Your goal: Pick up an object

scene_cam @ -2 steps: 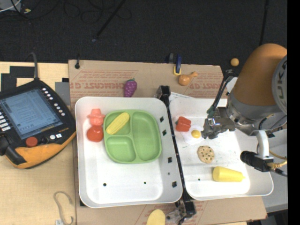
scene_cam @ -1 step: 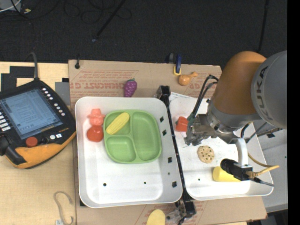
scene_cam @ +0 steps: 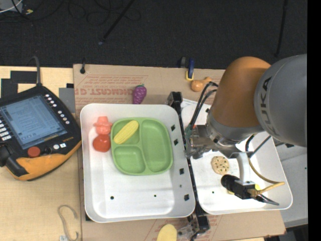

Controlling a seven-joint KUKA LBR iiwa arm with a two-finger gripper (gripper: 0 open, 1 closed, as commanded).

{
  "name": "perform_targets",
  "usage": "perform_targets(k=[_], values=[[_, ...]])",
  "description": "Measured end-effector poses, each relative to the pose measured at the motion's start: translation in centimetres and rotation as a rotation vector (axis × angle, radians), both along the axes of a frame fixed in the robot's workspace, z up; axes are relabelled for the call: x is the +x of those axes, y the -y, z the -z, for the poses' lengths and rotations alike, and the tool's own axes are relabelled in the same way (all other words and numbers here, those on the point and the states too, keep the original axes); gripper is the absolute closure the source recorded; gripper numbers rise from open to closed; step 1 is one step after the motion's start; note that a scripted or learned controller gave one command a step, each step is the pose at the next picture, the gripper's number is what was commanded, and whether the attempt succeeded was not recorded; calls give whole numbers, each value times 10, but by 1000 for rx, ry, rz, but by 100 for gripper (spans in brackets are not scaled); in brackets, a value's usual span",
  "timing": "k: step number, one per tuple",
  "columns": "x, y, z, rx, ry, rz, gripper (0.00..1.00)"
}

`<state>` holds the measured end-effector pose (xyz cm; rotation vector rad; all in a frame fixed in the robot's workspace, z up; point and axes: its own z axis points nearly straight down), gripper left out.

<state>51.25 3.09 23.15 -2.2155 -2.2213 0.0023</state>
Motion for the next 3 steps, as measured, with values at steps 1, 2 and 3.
perform_targets(k=[1, 2, 3], values=[[-7, -55, -6, -1, 1, -1, 100], [-15, -60, 3, -2, -1, 3, 100], [2, -64, 0, -2, 2, 4, 100]])
